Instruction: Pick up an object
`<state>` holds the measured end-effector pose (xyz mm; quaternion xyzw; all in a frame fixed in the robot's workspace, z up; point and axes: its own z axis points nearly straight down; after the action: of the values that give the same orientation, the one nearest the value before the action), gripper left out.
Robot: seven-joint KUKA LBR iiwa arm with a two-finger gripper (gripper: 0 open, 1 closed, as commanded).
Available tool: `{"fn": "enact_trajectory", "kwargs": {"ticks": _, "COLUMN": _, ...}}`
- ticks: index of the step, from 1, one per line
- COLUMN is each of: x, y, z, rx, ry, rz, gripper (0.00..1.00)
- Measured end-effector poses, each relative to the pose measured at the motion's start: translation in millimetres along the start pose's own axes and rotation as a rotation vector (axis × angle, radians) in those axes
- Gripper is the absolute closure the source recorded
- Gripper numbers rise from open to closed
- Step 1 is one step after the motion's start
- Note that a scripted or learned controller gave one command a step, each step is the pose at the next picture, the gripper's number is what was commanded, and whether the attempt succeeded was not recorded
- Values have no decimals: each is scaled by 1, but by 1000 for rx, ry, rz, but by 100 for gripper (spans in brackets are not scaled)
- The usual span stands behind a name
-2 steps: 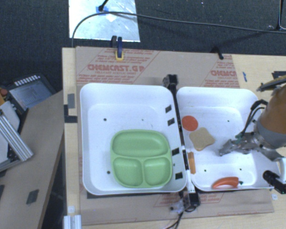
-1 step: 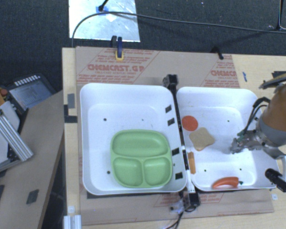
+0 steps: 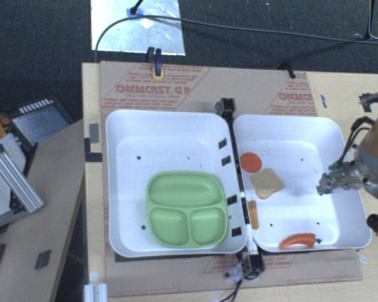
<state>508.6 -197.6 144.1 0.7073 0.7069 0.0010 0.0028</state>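
The gripper point(image 3: 326, 185) sits over the right bin point(image 3: 302, 137); finger state cannot be told. The toast point(image 3: 266, 183) lies apart.

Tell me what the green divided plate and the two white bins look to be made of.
Green divided plate: probably moulded plastic, matte to satin, judging by its even colour and soft rounded compartment ridges. Left bin and right bin: likely thin formed plastic, smooth white, with rounded corners and faint sheen.

Grey arm point(image 3: 375, 159), dark cable, metallic tool point(image 3: 332, 182)
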Motion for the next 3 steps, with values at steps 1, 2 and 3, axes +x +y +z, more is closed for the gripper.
{"fn": "enact_trajectory", "kwargs": {"ticks": 1, "x": 7, "y": -4, "z": -56, "rx": -1, "ry": 0, "rz": -5, "gripper": 100}}
{"fn": "enact_trajectory", "kwargs": {"ticks": 2, "x": 10, "y": 6, "z": -104, "rx": -2, "ry": 0, "rz": -6, "gripper": 100}}
{"fn": "enact_trajectory", "kwargs": {"ticks": 3, "x": 54, "y": 29, "z": -98, "rx": 1, "ry": 2, "rz": -9, "gripper": 100}}
